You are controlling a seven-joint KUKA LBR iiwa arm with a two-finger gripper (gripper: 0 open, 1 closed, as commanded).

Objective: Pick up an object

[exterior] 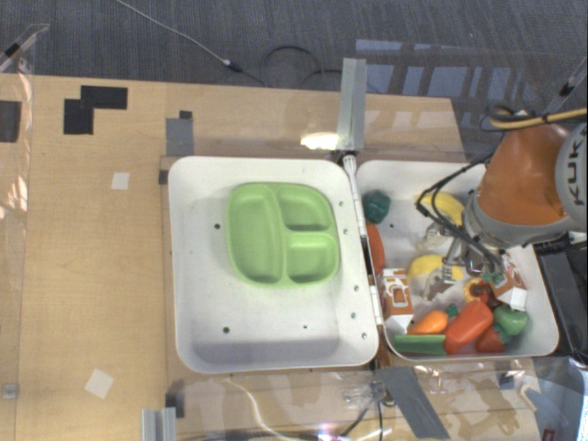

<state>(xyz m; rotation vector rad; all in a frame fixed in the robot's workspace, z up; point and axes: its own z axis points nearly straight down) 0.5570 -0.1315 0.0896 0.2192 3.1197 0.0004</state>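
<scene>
- Camera view: tool (457,269) down low in the right bin (404,177), under the orange-banded wrist (519,182), amid a heap of toy food.
- Finger spread: impossible to tell, blurred and half hidden by wrist and cables.
- Nearest candidate: yellow lemon-like piece (425,266), just beside the tool at 9 o'clock, touching or almost so; nothing seen between the fingers.
- Orange carrot-like piece (430,322) at 7 o'clock, long axis running 8 to 2 o'clock; red-orange pepper (470,323) near at 5 o'clock, tilted the same way.
- Green cucumber (420,344) farther toward 6–7 o'clock, lying 9 to 3 along the bin's near wall.
- Teal piece (377,207) well apart at 10 o'clock.
- Left bin (188,246) bearing a green divided plate (280,232), far off at 9 o'clock.
- Likely next: short shift toward 9 o'clock, then closing on the lemon.
</scene>
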